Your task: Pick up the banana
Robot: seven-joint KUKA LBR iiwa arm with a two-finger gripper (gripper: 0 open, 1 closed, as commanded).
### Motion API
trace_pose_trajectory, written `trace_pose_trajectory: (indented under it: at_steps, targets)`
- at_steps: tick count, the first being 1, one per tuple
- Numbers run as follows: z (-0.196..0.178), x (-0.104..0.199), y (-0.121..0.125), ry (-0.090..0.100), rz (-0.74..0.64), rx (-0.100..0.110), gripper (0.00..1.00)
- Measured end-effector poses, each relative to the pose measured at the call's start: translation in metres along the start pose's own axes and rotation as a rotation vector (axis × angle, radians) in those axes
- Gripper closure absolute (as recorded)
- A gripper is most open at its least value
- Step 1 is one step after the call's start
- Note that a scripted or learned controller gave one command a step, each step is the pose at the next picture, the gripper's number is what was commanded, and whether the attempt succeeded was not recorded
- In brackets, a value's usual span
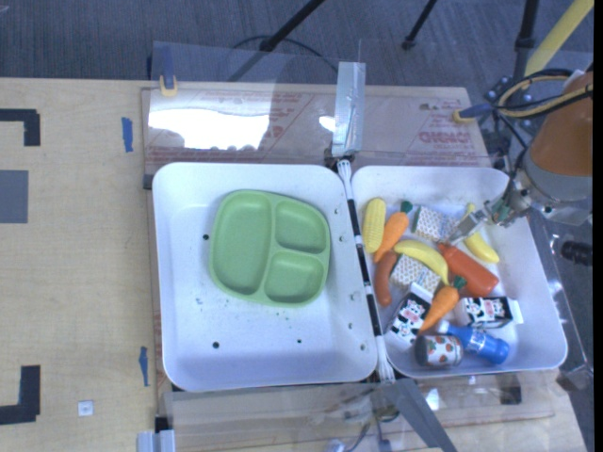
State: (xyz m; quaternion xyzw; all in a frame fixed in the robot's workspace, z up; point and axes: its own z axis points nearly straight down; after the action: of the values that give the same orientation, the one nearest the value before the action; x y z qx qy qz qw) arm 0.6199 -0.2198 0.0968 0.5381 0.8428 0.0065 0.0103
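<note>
I see the banana (423,256) lying in the middle of the right bin (551,332), among carrots (392,234) and small cartons (408,316), with corn (374,221) toward the bin's left edge. My tool (486,217) hovers over the bin's far right part, near a small yellow piece (481,247). I cannot tell how far it is open. The left bin (179,281) holds a green tray (268,248).

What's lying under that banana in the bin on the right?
The banana lies across a pale patterned packet, with an orange carrot at its upper end and another beside it. Whatever sits directly beneath it is covered.
</note>
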Motion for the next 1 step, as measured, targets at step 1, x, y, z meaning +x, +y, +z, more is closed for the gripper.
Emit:
trace_pose_trajectory:
  at_steps: [1]
  targets:
    - [-0.0112, -0.0009, 0.0010, -0.002, 0.002, -0.004, 1.00]
